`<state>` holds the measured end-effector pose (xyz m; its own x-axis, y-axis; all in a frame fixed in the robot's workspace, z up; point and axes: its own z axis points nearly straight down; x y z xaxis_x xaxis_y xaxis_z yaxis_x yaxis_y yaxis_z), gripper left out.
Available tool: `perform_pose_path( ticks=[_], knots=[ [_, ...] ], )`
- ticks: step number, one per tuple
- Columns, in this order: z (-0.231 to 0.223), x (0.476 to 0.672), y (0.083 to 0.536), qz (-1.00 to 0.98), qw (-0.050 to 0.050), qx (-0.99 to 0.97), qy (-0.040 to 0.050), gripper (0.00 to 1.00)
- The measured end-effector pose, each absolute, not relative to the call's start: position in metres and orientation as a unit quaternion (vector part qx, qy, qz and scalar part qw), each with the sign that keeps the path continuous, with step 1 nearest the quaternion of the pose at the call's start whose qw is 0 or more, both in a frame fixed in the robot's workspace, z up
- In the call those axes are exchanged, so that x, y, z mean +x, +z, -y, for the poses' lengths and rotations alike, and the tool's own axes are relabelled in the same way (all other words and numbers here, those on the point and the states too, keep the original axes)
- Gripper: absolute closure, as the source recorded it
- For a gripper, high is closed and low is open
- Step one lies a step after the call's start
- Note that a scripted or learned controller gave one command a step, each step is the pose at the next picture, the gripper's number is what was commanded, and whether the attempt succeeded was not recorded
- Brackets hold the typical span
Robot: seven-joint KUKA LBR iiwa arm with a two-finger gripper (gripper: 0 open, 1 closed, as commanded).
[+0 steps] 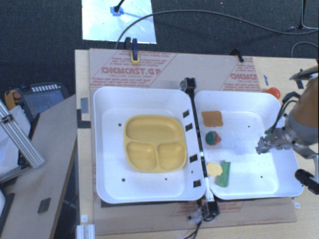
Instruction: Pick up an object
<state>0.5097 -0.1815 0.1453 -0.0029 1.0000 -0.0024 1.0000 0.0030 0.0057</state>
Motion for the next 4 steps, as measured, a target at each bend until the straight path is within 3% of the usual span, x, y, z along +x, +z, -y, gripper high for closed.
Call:
perform_pose_path(
  ticks=[1,2,4],
  knots=[
    [0.185,0.509,0.209,-0.708,0.004,0.706,0.0018,1.00],
    [0.186,0.510,0.218,-0.708,0.002,0.706,0.0009,1.00],
    [0.079,0.534,0.222,-0.710,0.001,0.704,0.0011,1.00]
  ],
)
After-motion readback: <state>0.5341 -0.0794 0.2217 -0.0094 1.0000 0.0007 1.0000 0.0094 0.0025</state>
